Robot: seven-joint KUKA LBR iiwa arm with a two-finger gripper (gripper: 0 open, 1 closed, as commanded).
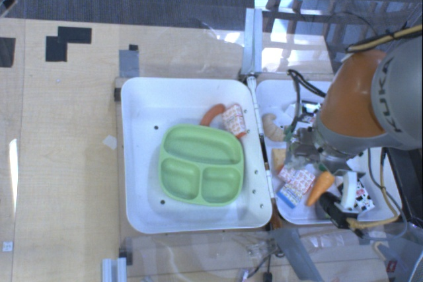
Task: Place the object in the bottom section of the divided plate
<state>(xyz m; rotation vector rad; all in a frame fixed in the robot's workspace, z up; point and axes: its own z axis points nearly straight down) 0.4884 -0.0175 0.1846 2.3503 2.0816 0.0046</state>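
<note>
pale wooden bench (66,142) carries two white plastic bins. dark letters, seemingly "ku", run down the grey and orange arm (357,102) at the frame edge. print on both packets is too small to read.

left bin (132,162): a light green plastic divided plate (201,165), one wide section on the far side and two smaller ones near, all bare. an orange-red sausage (211,113) and a small red-patterned white packet (233,119) lie at its far right rim.

right bin (271,92): the gripper (299,147) hangs low over a second red-patterned packet (297,178), with an orange carrot (319,187) just beside it. i cannot tell whether the gripper is parted or closed.
</note>
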